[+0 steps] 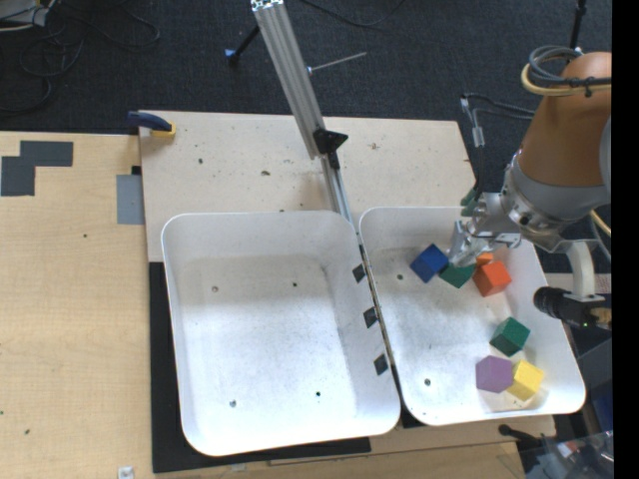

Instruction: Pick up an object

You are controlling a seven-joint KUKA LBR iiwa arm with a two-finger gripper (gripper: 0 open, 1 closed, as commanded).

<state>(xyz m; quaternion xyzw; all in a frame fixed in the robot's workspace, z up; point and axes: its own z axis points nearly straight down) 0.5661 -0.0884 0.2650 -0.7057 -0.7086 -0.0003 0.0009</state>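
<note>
Nearest the camera, in the front corner of the right bin (419, 407), a yellow block (527, 378) and a purple block (493, 373) were seen touching each other, close against the bin's rim. Just behind them a dark green cube (510, 335) was found lying apart. Farther back, in the middle of the same bin, three more pieces were clustered: an orange block (491, 277), a second green block (457, 275) and a blue cube (429, 262), the green one being pressed between its two neighbours.

The left bin (190, 267) was seen beside it, its floor marked by a few dark specks. Along the wall shared by the bins, three small black tabs (369, 316) were fixed. Behind the bins, a slanted aluminium rail (297, 78) with a black clamp rose from the bench (240, 158), and a blue-and-yellow clamp (152, 123) was noted at the bench's far left corner.

The gripper (467, 254) was positioned directly over the clustered pieces, its tip lowered onto the green block between the blue and orange ones. The fingertips were masked by the gripper's own grey body and by the blocks, so whether they were spread or closed could not be told, and no grasp could be confirmed. The arm was reached in from the right, its orange band (569, 128) held above the wrist, with the upper part cut off at the picture's edge.
</note>
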